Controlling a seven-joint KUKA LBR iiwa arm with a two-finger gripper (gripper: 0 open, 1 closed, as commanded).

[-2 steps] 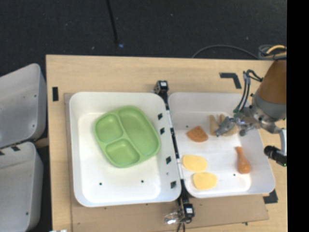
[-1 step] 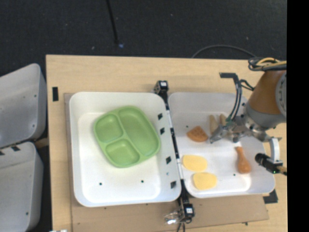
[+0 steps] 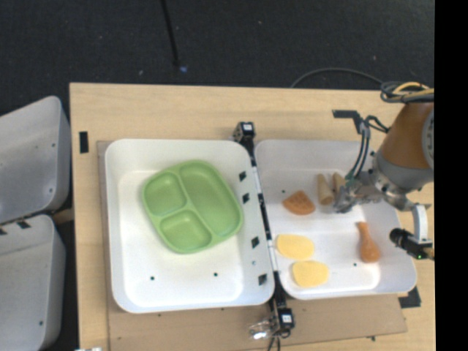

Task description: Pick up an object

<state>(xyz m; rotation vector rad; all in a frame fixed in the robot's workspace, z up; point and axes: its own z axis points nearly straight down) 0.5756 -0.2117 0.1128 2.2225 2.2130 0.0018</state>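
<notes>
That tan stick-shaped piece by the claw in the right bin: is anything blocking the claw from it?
Nothing visible does. The claw sits right beside the tan stick-shaped piece, with only bare bin floor around them. The orange wedge lies on the piece's far side, away from the claw.

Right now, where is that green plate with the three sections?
The green plate lies in the left bin, roughly in its middle and turned at a slant. The food pieces and the pincer are over in the right bin.
</notes>
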